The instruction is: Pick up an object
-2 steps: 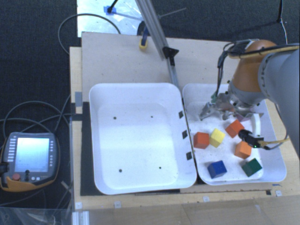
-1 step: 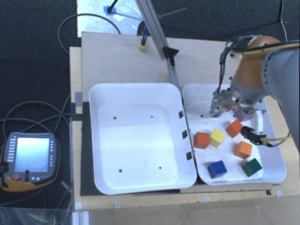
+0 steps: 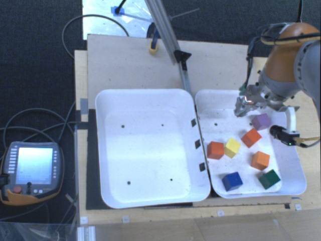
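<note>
Camera view has the pincer (image 3: pixel 244 106) low over the back of the right bin (image 3: pixel 299 182), and I can't tell from here how it is set. Nothing is visibly in its grip. The purple block (image 3: pixel 261 120) lies nearest, just beside it, toward the front and a little to the right in this view. Further forward sit the orange-red block (image 3: pixel 251 137), yellow block (image 3: pixel 232 147), red block (image 3: pixel 215 150), orange block (image 3: pixel 260 160), blue block (image 3: pixel 232 181) and green block (image 3: pixel 270 178). I'd guess purple is the natural target. The left bin (image 3: pixel 108 104) shares the counter (image 3: pixel 125 59).
</note>
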Controlling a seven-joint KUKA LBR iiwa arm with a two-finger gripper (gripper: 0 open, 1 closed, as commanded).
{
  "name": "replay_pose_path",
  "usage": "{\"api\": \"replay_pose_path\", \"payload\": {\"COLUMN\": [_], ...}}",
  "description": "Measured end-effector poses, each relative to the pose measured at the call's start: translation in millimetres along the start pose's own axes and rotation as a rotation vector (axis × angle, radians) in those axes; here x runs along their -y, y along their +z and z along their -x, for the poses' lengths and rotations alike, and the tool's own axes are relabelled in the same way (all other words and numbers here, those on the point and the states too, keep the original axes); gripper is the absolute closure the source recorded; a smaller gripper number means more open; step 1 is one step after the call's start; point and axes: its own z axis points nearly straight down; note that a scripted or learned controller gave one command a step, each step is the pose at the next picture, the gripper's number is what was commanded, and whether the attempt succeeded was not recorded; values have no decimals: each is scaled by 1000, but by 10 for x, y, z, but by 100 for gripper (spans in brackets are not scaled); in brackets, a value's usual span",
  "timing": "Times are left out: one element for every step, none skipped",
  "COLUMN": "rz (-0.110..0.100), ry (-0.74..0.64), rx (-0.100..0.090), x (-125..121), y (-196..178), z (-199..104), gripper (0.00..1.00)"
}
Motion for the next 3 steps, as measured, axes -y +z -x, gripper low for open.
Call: {"api": "replay_pose_path", "payload": {"rz": [1,-1,-5], "ry": [-4,-3,-8], "rx": [0,-1,-4], "x": [-102,-121,-58], "y": [-515,-846,-913], "z": [-60,-59,-597], "gripper": [100,100,100]}}
